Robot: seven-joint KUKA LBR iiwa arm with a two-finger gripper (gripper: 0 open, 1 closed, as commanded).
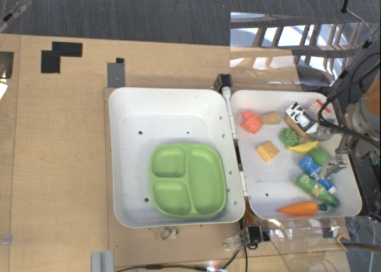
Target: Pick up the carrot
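Lies along the front edge of the right bin (262, 196): the carrot (299, 208), orange, tapered, thin tip pointing left, thick end with a dark green stub just beside the green bottle (317, 189). Looks like a small plastic toy, so probably light, stiff and smooth, apt to roll or squirt out of a pinch on its sloping sides. Best taken across the thicker middle, fingers closing front to back over the long axis, away from the bottle and the bin wall. Little room at the front rim, so a steep approach from above seems wise. Hangs over the bin's right side, near the blue item (309, 165) and well short of the carrot: the gripper (333, 166). Cannot tell whether its fingers are spread or pressed together; nothing visibly held.
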